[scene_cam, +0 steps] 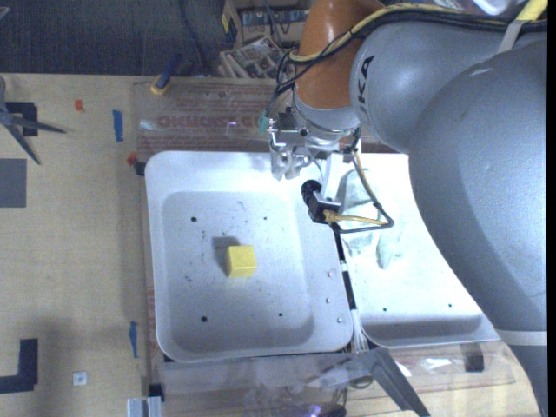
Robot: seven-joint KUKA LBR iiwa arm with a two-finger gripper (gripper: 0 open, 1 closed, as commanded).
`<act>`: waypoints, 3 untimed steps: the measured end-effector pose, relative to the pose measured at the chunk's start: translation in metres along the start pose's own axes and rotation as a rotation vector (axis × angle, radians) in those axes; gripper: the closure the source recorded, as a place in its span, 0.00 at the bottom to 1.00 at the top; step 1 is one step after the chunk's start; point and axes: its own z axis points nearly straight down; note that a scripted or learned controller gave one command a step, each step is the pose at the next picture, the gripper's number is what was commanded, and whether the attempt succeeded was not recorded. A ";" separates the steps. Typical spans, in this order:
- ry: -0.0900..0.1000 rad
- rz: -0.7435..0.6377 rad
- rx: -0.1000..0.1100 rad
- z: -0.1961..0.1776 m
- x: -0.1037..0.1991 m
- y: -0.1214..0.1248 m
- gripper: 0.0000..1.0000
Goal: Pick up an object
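hanging over the far edge of the left bin [165, 259], the gripper [287, 162] sits below the arm's [452, 102] orange band [326, 55], at the far right corner of that bin. its short metal fingers [280, 165] point down and stand narrowly apart, with nothing seen between them. a yellow block [241, 261] lies on the floor of the left bin, about mid-bin, well apart from the gripper and on its near left. the block rests flat, touching no wall. a black fitting with yellow wires [323, 208] hangs from the wrist above the seam between the bins. in the right bin [417, 324] a pale, crumpled item [388, 250] lies near the left wall; what it is cannot be told. the arm's grey body covers much of the right bin.
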 end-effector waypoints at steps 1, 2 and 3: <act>0.000 0.195 -0.002 -0.078 0.033 0.001 1.00; -0.001 0.193 -0.004 -0.088 0.034 0.002 1.00; -0.001 0.191 -0.006 -0.098 0.035 0.002 1.00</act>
